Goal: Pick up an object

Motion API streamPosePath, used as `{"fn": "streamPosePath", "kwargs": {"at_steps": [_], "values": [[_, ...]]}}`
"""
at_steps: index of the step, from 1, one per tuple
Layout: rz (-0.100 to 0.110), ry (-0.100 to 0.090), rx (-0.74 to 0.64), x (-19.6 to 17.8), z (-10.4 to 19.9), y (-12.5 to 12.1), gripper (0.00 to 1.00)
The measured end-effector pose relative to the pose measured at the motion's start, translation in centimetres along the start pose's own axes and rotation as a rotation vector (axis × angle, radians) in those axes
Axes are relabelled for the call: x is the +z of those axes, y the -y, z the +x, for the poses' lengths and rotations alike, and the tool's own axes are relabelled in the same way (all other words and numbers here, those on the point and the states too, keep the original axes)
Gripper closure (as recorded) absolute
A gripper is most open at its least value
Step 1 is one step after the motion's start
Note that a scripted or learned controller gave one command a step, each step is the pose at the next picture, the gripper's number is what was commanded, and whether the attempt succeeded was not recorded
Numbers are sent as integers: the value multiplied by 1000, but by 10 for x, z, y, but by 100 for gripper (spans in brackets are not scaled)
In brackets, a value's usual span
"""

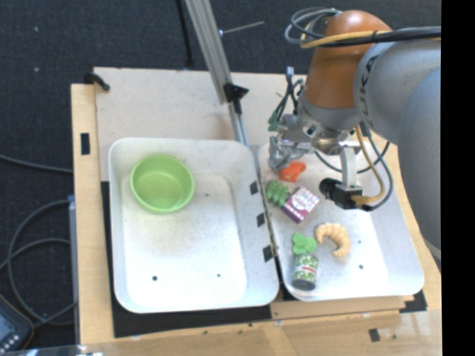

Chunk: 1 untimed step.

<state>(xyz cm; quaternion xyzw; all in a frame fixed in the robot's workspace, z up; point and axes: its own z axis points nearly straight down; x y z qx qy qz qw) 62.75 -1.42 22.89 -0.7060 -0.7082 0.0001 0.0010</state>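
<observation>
1. Grey KUKA arm with orange band [338, 58]: it reaches in from the right and stands over the rear of the right bin.
2. Shallow white plastic left bin [185, 273]: it carries one item, a round lime-green plastic bowl [162, 184], upright in its rear left part.
3. Shallow white plastic right bin [386, 262]: it carries all the candidate objects, grouped along its left side.
4. Two-finger metal gripper [283, 158]: it is low over the rear left corner of the right bin. Whether the jaws are spread or pressed together cannot be told; nothing can be seen between them.
5. Candidate objects, larger first:
   - tan croissant-shaped toy [333, 239], mid-bin, apart from the rest;
   - dark cylindrical can with green lid [304, 264], near the front edge;
   - small purple-and-white box [300, 203], just beside a green knobbly toy [277, 193];
   - small orange-red toy [292, 171], directly beside the gripper.
6. Step in hand, as judged: positioning for a grasp; no object is lifted yet. The orange-red toy appears the likely target.
7. Next move, as judged: centre the gripper over that toy, descend, close, then lift straight up. The bin wall and the green knobbly toy lie close by, so lateral clearance is limited.
</observation>
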Motion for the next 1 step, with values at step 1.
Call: {"fn": "streamPosePath", "kwargs": {"at_steps": [1], "values": [[-4, -1, -6, -11, 62, 2, 100]]}}
